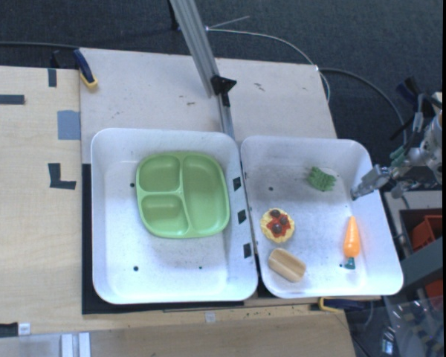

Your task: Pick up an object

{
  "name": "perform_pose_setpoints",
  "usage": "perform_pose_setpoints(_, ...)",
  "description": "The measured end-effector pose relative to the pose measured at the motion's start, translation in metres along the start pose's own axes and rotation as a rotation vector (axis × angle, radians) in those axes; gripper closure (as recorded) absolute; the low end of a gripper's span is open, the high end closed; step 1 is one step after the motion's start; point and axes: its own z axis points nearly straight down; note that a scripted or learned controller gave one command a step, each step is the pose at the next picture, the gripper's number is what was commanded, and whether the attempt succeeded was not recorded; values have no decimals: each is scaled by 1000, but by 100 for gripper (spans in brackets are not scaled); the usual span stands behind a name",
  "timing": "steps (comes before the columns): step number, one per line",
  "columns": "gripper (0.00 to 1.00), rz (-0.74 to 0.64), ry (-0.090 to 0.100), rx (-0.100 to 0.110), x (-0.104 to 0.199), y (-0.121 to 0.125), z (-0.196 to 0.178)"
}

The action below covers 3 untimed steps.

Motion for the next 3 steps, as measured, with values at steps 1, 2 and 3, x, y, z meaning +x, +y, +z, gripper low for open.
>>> perform_pose_setpoints(1,0,0,0,0,0,0,0)
perform_pose_setpoints(2,0,2,1,5,-4,-10,52)
perform_pose_setpoints(3,0,2,2,7,-2,-14,116)
